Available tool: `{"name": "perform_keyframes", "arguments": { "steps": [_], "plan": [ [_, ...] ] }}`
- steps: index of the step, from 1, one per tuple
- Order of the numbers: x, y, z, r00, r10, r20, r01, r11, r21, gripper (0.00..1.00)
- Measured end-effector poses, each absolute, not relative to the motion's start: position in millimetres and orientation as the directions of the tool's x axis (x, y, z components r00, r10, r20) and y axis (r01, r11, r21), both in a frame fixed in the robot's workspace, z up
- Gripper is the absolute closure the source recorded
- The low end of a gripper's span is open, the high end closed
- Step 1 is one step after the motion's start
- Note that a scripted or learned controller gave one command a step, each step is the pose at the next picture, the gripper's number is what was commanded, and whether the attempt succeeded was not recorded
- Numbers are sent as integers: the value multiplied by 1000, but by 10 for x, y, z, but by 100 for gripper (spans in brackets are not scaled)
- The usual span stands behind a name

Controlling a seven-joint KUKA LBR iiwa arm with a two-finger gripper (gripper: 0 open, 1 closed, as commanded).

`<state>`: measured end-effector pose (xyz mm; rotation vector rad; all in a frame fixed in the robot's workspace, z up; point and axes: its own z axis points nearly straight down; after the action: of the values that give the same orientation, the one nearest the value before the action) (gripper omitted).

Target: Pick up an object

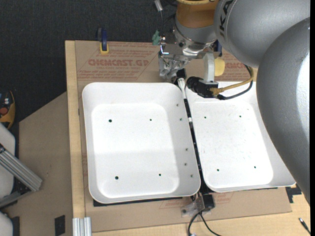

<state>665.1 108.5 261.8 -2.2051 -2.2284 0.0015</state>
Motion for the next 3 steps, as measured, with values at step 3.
{"name": "perform_keyframes", "arguments": {
  "steps": [3],
  "plan": [
    [6365, 1146, 2567, -4, 1000, 1, 1000, 4, -8, 100]
  ]
}}
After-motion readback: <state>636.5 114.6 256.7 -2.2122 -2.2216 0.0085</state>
